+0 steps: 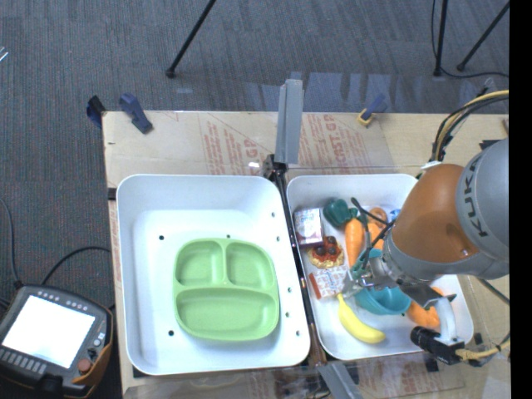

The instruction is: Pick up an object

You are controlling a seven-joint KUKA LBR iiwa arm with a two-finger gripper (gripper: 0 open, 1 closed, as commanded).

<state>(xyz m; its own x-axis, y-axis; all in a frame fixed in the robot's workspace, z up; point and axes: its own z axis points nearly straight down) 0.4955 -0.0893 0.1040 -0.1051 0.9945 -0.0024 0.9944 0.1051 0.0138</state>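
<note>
The arm point(449, 223) reaches in from 3 o'clock over the right bin point(366, 352). The gripper point(366, 279) sits low among the clutter; jaw state cannot be told, and nothing is seen held. A banana point(359, 322) lies at the gripper's 6 o'clock, just beside a teal bowl point(386, 300). A carrot point(355, 241) stands at its 12 o'clock, with a teal piece point(339, 213) beyond. A packet point(307, 225) and a pizza toy point(326, 253) lie toward 10 o'clock. The left bin point(141, 223) holds a green tray point(224, 289).
</note>
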